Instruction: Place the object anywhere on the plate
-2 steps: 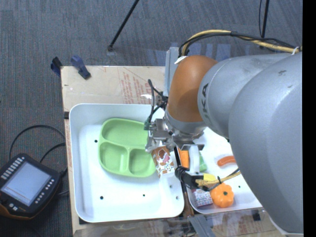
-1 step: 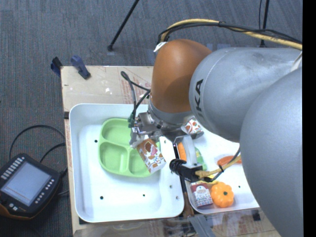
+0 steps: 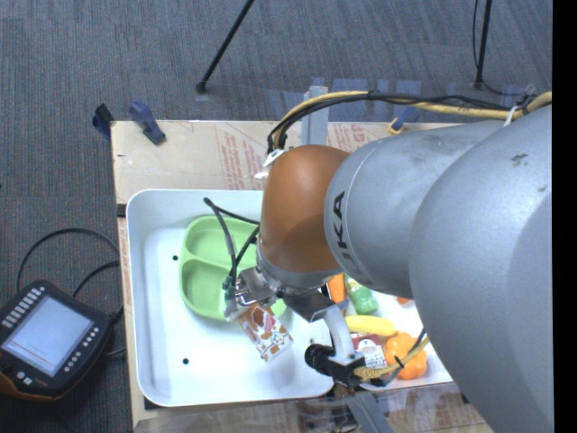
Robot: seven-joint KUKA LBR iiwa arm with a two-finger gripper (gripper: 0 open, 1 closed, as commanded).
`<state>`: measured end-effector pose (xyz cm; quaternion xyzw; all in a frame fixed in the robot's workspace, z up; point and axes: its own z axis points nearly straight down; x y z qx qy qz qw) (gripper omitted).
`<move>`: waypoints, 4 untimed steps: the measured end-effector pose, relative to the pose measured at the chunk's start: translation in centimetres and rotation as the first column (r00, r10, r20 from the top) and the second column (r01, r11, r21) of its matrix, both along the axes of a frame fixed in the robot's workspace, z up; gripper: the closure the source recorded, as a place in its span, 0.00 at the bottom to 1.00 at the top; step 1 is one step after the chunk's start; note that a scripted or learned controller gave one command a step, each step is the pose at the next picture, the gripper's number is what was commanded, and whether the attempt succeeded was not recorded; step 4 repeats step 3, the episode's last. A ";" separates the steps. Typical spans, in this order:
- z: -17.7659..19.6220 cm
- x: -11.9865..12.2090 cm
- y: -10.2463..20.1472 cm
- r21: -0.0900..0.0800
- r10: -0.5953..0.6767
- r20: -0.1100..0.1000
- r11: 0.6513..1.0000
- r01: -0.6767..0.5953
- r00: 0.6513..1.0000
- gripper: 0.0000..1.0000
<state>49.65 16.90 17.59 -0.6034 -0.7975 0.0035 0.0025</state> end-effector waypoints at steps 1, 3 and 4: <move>0.8 0.1 -0.3 -0.001 -0.007 -0.005 1.000 0.007 1.000 1.00; 4.7 8.0 -4.6 0.002 0.112 0.004 0.994 -0.112 0.994 0.00; 4.7 8.0 -4.6 0.002 0.112 0.004 0.994 -0.112 0.994 0.00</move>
